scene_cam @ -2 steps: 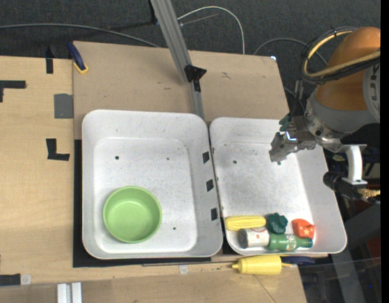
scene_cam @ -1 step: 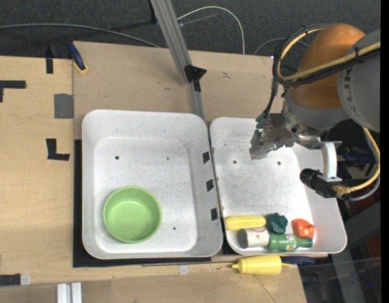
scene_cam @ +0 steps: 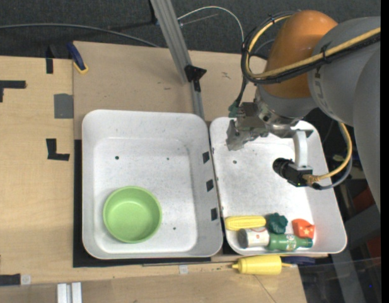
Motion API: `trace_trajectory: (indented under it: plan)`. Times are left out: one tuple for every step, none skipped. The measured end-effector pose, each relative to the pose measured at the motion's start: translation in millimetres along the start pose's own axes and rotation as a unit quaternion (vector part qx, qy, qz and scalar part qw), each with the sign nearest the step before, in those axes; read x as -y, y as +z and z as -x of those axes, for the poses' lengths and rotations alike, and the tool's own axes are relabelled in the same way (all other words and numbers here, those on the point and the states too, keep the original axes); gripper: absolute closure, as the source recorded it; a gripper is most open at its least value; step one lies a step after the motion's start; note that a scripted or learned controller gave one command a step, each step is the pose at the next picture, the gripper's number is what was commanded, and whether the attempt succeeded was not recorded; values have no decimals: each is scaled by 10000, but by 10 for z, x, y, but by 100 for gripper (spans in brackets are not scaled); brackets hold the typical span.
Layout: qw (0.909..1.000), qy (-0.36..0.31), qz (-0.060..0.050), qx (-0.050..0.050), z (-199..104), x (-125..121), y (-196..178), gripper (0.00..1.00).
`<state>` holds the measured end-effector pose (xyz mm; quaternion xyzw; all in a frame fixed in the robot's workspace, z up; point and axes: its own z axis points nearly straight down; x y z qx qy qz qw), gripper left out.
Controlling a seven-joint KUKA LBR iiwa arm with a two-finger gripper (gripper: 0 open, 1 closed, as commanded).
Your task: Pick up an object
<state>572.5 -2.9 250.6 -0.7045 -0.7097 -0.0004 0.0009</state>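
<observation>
My gripper (scene_cam: 237, 139) hangs over the far left corner of the right bin (scene_cam: 244, 175), well above its floor, with nothing visible between its fingers. At that bin's near edge lies a cluster of small items: a yellow corn cob (scene_cam: 244, 222), a white can with a red label (scene_cam: 254, 237), a dark green piece (scene_cam: 277, 221), a green bottle (scene_cam: 287, 242) and an orange-red piece (scene_cam: 303, 229). A green bowl (scene_cam: 132, 214) sits upright in the near left part of the left bin (scene_cam: 144, 137).
A yellow bottle (scene_cam: 260, 265) lies on the bench just outside the right bin's near rim. A grey metal pole (scene_cam: 175, 36) slants up from the bins' far edge. Black cables loop around the arm's wrist (scene_cam: 295, 169).
</observation>
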Motion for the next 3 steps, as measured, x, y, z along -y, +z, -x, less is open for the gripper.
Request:
trace_trajectory:
  plan:
    - [10000, 6, -2, 7, -496, -118, 0, 100]
    - [10000, 6, 2, 5, -950, -316, -9, 100]
    - [10000, 26, -5, 19, -919, -310, -10, 0]
